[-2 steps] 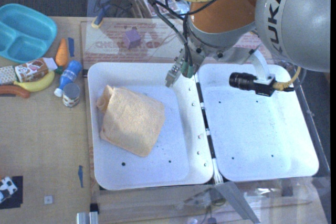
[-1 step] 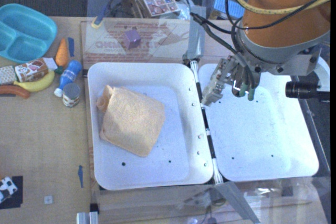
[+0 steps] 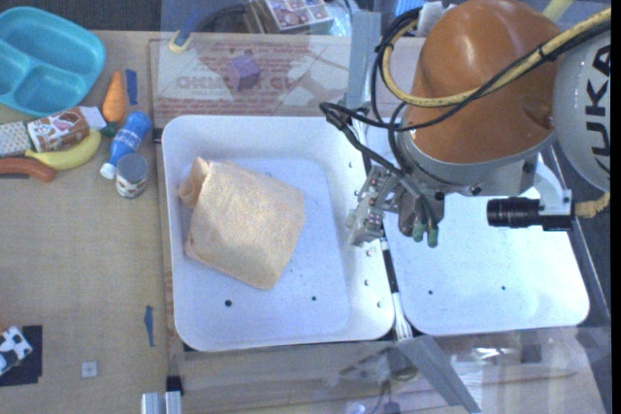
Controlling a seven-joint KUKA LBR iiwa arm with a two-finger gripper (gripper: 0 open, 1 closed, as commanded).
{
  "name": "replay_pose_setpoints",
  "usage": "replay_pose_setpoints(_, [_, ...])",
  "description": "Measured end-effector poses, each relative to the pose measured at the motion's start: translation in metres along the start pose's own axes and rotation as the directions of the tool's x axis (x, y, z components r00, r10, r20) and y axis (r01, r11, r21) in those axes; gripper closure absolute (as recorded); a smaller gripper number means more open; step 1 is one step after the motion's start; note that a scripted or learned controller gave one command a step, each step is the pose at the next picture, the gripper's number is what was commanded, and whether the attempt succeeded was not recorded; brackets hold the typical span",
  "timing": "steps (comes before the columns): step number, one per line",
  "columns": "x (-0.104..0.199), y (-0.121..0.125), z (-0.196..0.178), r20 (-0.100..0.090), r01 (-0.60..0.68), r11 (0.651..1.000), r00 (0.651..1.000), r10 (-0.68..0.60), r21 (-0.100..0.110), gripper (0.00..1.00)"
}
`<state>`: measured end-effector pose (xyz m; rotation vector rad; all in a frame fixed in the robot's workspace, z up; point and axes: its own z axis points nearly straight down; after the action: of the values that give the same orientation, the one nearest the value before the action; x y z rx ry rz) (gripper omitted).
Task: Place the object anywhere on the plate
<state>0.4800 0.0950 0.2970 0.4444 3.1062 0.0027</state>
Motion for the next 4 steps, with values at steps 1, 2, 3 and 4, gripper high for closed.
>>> replay_pose_setpoints(1, [-0.02, 0.051, 0.063, -0.002, -0.095, 0.995, 0.995, 0.095, 0.001, 1.0])
replay_pose_setpoints(2, [0.005, 0.124, 0.126, -0.003, -0.162, 0.987, 0.987, 0.162, 0.002, 1.0])
replay_pose_setpoints(3, [0.008, 0.138, 0.197, -0.01, -0.368, 0.93, 0.93, 0.368, -0.003, 1.0])
replay_pose_setpoints(4, [0.03, 0.104, 0.157, -0.004, -0.04, 0.999, 0.999, 0.04, 0.002, 1.0])
